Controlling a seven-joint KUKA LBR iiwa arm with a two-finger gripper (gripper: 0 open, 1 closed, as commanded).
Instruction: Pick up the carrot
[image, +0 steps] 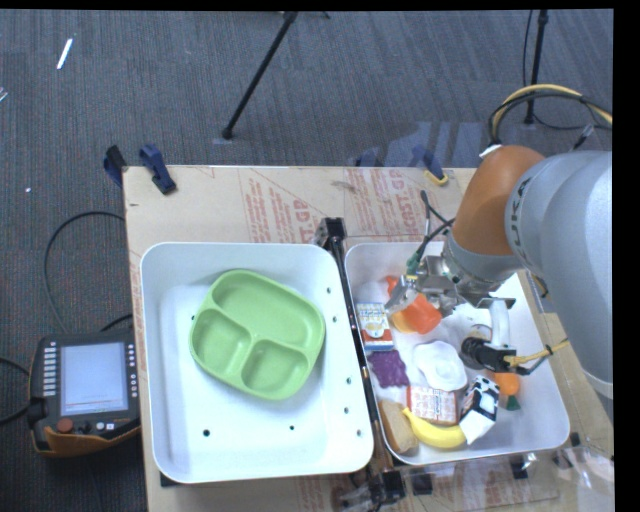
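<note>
In the right bin (550, 420), an orange, carrot-coloured piece (419, 316) lies near the upper left among other toy food. My gripper (422, 288) hangs directly over its upper edge, close to it or touching it; whether it holds the piece is not visible. A smaller orange item with a green tip (509, 385) rests near the bin's right wall, beside a black cable end. I cannot tell which of the two is the carrot. The grey arm with its orange band (495, 210) reaches in from the right and hides the bin's far right corner.
The left bin (165, 400) holds a green divided plate (257, 333). Around the orange piece the right bin is crowded: a small carton (374, 322), purple grapes (389, 368), a white lid (439, 362), a labelled can (433, 404), a banana (437, 432).
</note>
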